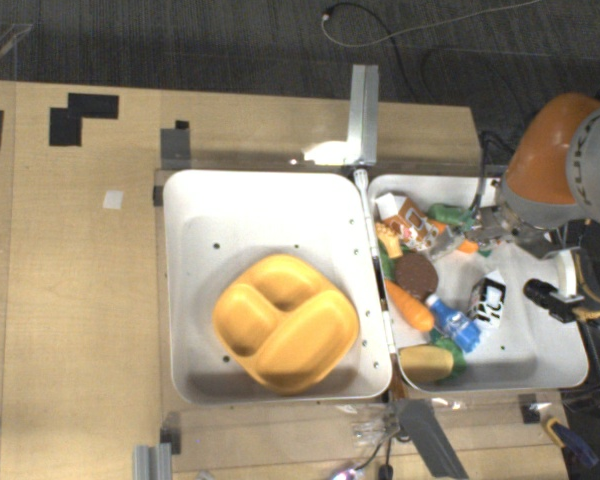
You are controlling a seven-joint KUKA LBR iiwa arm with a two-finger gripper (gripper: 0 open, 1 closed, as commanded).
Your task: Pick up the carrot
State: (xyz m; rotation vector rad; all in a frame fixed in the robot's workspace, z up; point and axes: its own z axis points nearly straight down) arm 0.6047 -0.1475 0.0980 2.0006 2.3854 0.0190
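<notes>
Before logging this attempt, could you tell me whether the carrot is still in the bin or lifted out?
In the bin: the carrot lies on the right bin's floor.

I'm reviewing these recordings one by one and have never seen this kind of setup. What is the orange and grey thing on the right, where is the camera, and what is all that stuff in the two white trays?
The orange and grey thing is a robot arm reaching in from the right. Its gripper, a two-finger claw, sits low over the upper part of the right bin; whether it is open or closed is too small to tell, and nothing can be seen held in it. The single camera is fixed above the bench, looking down at a slant.

The left bin holds one yellow divided plate. The right bin holds a pile of small toy foods and packets along its left side, among them the orange carrot, a brown round piece just above it, and a blue item beside it.
</notes>
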